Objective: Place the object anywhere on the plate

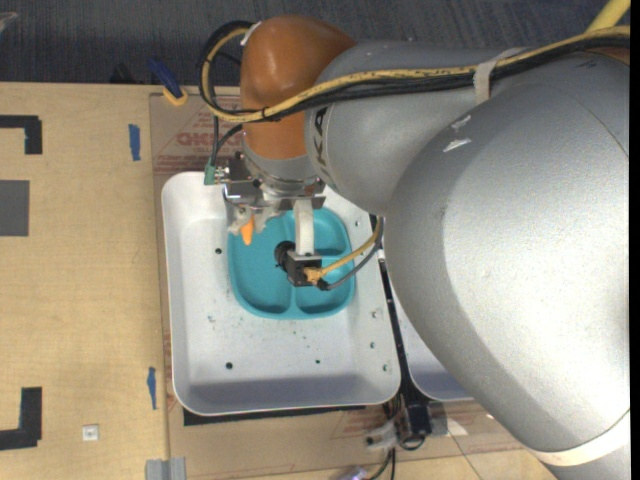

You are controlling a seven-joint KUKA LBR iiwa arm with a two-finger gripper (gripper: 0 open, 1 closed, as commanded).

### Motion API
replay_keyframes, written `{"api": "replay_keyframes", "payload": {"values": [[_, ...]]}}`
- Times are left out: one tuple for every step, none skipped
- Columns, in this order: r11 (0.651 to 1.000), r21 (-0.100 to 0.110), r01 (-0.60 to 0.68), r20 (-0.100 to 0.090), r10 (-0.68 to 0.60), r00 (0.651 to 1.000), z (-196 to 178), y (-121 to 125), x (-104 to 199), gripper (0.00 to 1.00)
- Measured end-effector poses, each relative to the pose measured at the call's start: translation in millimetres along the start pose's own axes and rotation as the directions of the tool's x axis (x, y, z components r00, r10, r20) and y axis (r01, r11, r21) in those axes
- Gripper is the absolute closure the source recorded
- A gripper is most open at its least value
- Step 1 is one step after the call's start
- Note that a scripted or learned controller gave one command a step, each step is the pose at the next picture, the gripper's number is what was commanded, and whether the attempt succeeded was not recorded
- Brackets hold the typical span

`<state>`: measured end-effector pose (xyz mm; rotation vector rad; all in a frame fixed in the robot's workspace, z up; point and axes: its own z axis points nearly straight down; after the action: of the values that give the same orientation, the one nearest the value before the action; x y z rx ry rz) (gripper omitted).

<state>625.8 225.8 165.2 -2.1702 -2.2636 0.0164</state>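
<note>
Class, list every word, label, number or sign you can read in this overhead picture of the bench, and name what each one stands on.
Red print on the cardboard sheet behind the white bin: too blurred and too hidden by the arm to read.
Blue tape marks on the bench: no text on them.
Teal plate: no text on it.

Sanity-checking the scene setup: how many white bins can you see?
2. One white bin sits at centre-left and holds the teal plate. The second bin is to its right, mostly hidden under the arm; just a strip shows.
</note>
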Motion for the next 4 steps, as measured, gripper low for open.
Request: {"api": "replay_keyframes", "payload": {"values": [[0.971,-0.014,-0.24,-0.007,0.24,0.971,-61.4,40.2,-6.7,1.0],[1.0,-0.007,-0.013,-0.002,0.013,1.0,-22.8,35.7,-0.8,1.0],[0.915,-0.015,0.404,0.005,-0.404,0.915,-62.6,38.8,-67.3,1.0],[0.904,-0.008,0.428,-0.001,-0.428,0.904,-24.6,2.6,-13.7,1.0]]}}
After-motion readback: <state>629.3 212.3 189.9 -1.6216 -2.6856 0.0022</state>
